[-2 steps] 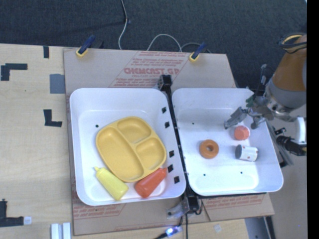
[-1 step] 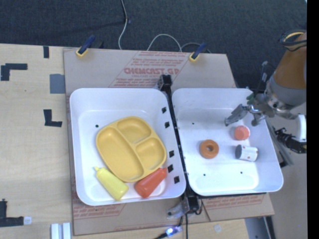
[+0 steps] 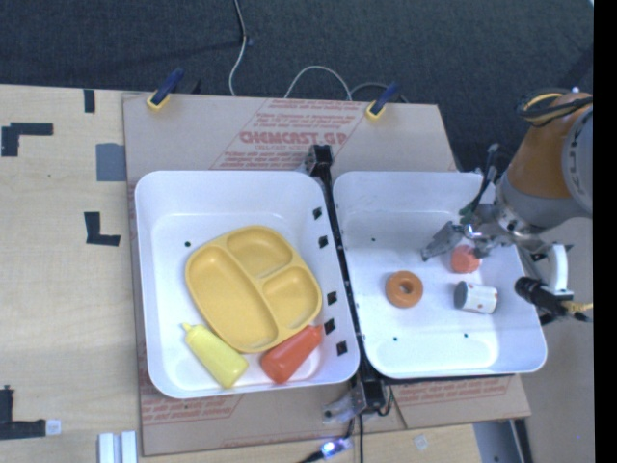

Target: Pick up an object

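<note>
Cardboard covers the bench under the two bins and is held by two yellow-and-blue clamps at its far edge. The left bin holds the biggest object, a yellow divided plate with three compartments, lying flat near the middle. Against the plate's near edge lie a yellow bottle and, to its right, an orange-red carrot-shaped toy; their ends come close to each other. The arm, grey with an orange band, enters from the right and leans over the far right part of the right bin. The gripper is low over the bin floor, its fingers spread apart, one reaching to the left. A small red object sits just at the fingers, touching or almost touching them; it cannot be told if it is between them. Near it, toward the front, lies a small white cylinder with a dark end. To the left of this cylinder is an orange ring like a doughnut, flat on the floor and apart from the gripper.
</note>
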Action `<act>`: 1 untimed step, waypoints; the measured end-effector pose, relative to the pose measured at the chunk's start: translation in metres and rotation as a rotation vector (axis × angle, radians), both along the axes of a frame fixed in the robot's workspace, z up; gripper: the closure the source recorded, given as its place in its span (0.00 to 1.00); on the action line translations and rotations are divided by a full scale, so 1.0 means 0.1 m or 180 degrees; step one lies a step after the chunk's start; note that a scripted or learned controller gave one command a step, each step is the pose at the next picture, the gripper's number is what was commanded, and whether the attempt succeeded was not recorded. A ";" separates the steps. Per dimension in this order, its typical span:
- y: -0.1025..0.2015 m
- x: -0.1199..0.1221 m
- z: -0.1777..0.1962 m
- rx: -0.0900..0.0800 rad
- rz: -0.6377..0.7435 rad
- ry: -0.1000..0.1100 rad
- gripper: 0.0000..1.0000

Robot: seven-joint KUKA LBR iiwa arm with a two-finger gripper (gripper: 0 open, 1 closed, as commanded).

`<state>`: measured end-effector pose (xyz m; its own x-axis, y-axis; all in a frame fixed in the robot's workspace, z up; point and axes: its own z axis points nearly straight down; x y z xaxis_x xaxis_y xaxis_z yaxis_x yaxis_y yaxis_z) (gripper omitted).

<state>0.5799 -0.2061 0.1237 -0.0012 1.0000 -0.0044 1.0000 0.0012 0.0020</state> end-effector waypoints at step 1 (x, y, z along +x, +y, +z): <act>-0.04 0.05 -0.05 -0.0026 -0.0004 -0.0055 0.00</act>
